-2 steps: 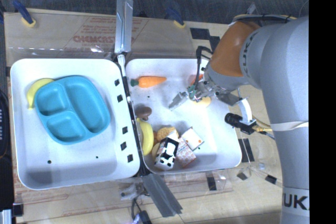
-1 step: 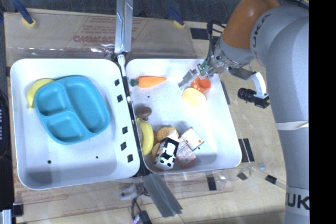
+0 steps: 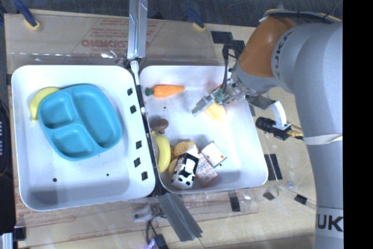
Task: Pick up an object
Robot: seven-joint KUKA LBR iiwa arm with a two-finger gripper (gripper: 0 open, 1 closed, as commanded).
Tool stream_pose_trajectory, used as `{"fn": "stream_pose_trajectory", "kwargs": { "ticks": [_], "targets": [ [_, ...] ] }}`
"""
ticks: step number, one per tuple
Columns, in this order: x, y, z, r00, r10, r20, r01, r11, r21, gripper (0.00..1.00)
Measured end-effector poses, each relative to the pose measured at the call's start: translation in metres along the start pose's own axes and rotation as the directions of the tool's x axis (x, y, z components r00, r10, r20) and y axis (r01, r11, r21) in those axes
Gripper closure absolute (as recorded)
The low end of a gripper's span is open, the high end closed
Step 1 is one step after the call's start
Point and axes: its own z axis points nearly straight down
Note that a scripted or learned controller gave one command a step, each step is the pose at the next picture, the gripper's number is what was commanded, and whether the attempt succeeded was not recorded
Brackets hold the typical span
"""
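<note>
Pincer [image 3: 211,103] sits low in the right bin [image 3: 247,151], touching a pale yellow object [image 3: 216,112]; can't tell if it grips. Carrot [image 3: 165,90] just left of it. Blue divided plate [image 3: 81,120] in left bin [image 3: 23,160].

Left bin [image 3: 23,183] and bench clutter

Blue divided plate [image 3: 81,119] lying in left bin, over yellow banana [image 3: 38,99]; two blue clamps [image 3: 26,13] on bench's far edge; printed cardboard [image 3: 105,35] behind the bins.
</note>
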Motion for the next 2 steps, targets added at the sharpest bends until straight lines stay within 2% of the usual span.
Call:
{"fn": "stream_pose_trajectory", "kwargs": {
  "ticks": [1,2],
  "targets": [
    [-0.001,0.001,-0.011,1.000,-0.005,0.004,0.005,1.000,-0.001,1.00],
    [0.007,-0.030,-0.036,0.995,0.096,-0.003,-0.096,0.995,0.016,1.00]
  ]
}}
